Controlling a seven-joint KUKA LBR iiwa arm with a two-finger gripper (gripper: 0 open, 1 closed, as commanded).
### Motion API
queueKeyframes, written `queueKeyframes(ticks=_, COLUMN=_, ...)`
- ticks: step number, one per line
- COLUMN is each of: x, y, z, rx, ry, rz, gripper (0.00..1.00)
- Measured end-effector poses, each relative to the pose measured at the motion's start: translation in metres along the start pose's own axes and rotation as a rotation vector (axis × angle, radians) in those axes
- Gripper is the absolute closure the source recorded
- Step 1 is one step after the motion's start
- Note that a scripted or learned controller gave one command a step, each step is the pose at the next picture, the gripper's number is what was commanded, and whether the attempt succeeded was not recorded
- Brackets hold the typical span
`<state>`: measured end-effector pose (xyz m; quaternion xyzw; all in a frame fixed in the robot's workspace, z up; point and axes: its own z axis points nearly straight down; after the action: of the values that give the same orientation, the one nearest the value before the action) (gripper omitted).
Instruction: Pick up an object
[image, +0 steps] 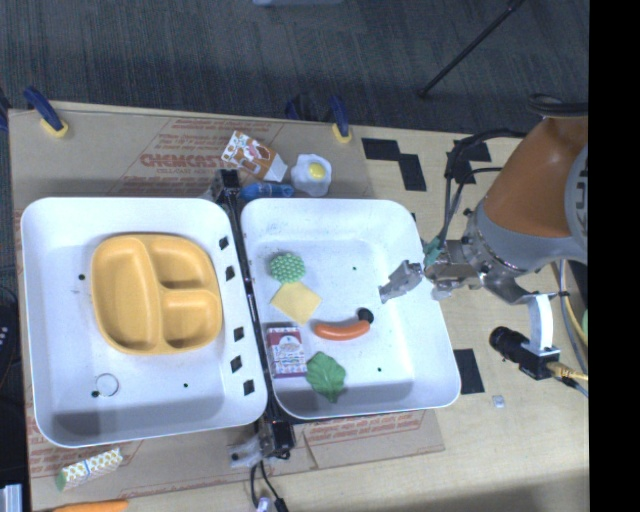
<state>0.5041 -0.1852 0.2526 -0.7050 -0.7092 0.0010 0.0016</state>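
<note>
The pincer hangs at the right bin's three o'clock edge; how far it is spread I cannot tell, and nothing shows in its grip. Just at its seven o'clock lies a sausage, beside a cheese slice, a green ball, a leaf and a small red box.

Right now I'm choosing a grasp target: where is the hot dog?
The hot dog lies in the right bin, toward its near right part, just right of the yellow cheese slice and above the green leaf.
</note>
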Motion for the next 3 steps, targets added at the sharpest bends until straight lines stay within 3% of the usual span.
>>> queueKeyframes(ticks=1, x=0.039, y=0.038, z=0.137, rx=0.003, ry=0.001, rz=-0.043, gripper=0.0)
queueKeyframes(ticks=2, x=0.059, y=0.021, z=0.157, rx=-0.013, ry=-0.009, rz=-0.311, gripper=0.0)
queueKeyframes(ticks=3, x=0.062, y=0.029, z=0.156, rx=-0.012, ry=-0.019, rz=-0.434, gripper=0.0)
